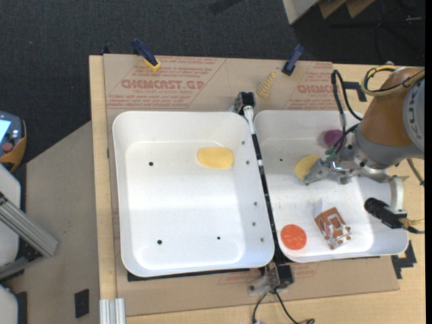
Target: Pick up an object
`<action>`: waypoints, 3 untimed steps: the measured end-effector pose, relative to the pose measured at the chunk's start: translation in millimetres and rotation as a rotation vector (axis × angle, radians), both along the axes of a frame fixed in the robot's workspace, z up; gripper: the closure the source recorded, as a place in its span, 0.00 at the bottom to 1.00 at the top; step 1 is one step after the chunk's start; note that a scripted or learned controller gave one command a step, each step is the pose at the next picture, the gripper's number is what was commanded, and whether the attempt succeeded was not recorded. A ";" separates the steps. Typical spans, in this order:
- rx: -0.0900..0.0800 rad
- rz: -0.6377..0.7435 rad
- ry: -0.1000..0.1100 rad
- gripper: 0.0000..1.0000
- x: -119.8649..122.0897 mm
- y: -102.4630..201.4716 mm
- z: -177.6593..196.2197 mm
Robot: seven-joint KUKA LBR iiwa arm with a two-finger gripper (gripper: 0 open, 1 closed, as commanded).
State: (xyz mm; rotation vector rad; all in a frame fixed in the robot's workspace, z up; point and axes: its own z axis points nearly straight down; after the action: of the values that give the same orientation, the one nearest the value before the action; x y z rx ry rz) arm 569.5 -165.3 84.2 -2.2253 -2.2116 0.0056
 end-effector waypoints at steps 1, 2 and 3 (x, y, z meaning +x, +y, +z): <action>-0.001 0.011 -0.011 0.00 58.9 31.9 1.2; -0.002 0.008 -0.013 1.00 58.0 29.8 13.8; -0.008 0.002 -0.014 1.00 97.1 -55.7 54.4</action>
State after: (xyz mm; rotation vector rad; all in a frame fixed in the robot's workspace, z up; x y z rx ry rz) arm 666.6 -221.0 138.5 -2.2347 -2.2243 -0.0019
